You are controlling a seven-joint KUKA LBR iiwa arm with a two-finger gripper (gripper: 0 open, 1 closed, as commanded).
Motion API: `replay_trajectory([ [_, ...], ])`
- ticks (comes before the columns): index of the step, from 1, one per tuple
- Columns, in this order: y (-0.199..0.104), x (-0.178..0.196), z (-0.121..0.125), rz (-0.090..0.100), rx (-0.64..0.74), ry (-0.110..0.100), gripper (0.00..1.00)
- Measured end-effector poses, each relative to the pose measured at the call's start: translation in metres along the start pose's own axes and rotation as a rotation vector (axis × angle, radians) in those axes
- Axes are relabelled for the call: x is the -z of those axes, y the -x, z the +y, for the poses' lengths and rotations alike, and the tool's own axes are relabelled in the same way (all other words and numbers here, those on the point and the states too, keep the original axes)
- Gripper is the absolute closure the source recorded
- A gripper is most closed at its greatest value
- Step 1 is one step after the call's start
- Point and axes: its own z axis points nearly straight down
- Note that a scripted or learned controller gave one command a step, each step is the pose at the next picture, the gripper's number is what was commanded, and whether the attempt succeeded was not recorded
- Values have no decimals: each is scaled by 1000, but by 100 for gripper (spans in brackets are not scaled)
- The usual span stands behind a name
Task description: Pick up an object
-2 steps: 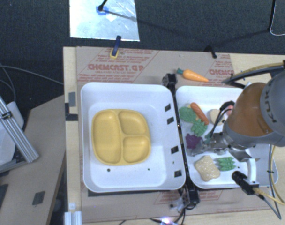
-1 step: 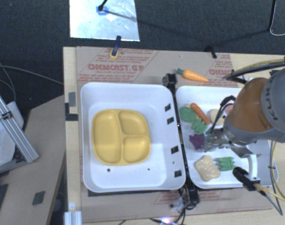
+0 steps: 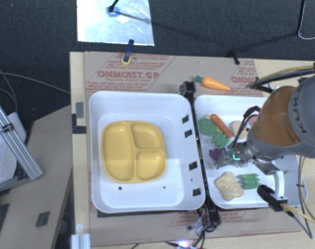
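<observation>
My gripper reaches down into the right bin, low over its middle, with a small green light glowing on it. A purple toy lies right at its tip. Just beyond are a green leafy piece and an orange carrot-like piece. A cream cauliflower-like lump and a small green piece lie toward the bin's front. A pale round object peeks out beside the arm. Nothing is seen held.
The left bin holds a yellow divided plate. A toy carrot lies on the cardboard behind the right bin. The arm's bulky grey and orange wrist covers the right bin's right side. A black divider separates the bins.
</observation>
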Motion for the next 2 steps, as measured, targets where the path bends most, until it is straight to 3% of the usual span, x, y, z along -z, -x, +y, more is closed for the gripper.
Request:
replay_trajectory([
  [1,-23,97,78,-2,8,15,0],
  [2,4,60,-28,1,-6,-12,0],
])
